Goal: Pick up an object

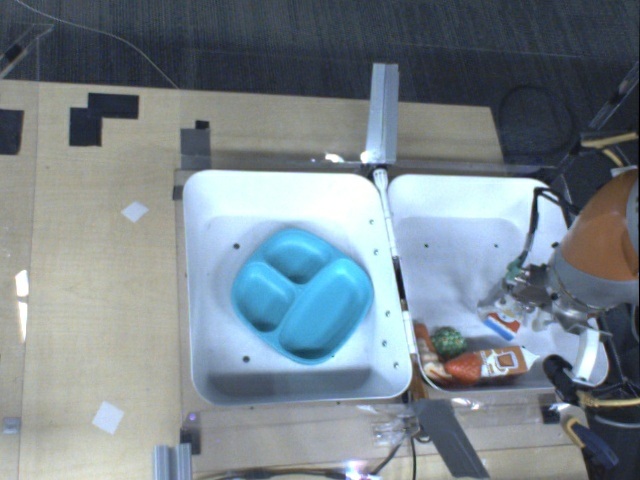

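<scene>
in right bin (450, 228) front, orange packet (487, 365) lies lengthwise left-right; claw (520, 303) just above, can't tell open/closed.

Arm (600, 253): rounded orange band, broad and glossy, above a grey wrist collar. Below the collar, the tool (520, 303): compact cluster of silver metal parts with small dark fittings. Thin black cable (537, 218) loops up from the tool toward the orange band. White rounded part (590, 358) beside the wrist.
</scene>
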